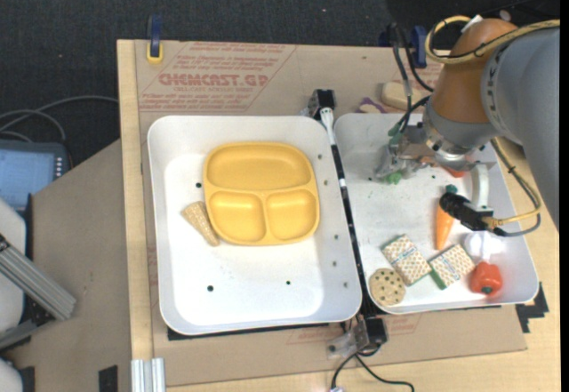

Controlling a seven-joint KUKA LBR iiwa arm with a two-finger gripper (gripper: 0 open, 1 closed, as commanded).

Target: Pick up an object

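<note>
My claw (397, 164) hangs low over the far part of the right bin (524, 285); how it is set I cannot tell from here. The candidates lie in the near part of that bin: a carrot (442, 226), a round cookie (387, 286), two small wrapped packets (404, 258) and a red pepper (485, 277). I judge all of them light toy food. The carrot looks stiff and smooth, likely slippery; grip it across its thick middle. The cookie lies flat, hard to pinch.
</note>
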